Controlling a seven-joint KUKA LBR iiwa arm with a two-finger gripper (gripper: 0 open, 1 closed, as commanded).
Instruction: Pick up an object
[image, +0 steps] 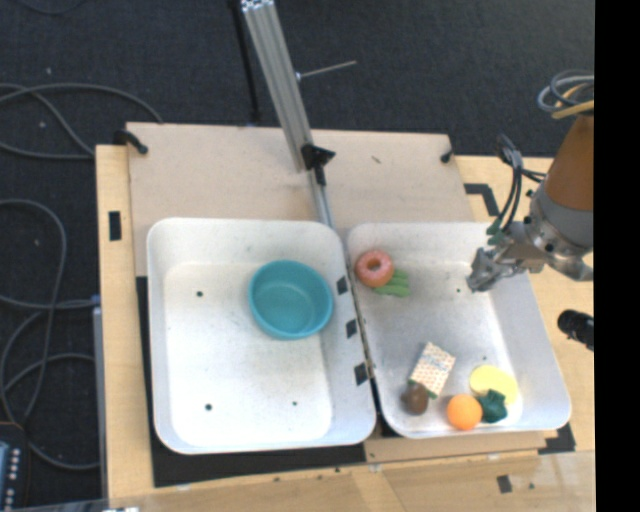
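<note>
End effector (484, 272) hangs low over right bin's (530, 330) far edge

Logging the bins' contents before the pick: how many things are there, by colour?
Teal: 1, bowl
Pink: 1, ring
Green: 2
Yellow: 1
Orange: 1, ball
Brown: 1
Patterned: 1, box
Total: 8

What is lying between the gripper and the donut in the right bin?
Nothing: in the camera view, bare bin floor separates the gripper from the donut.
</note>
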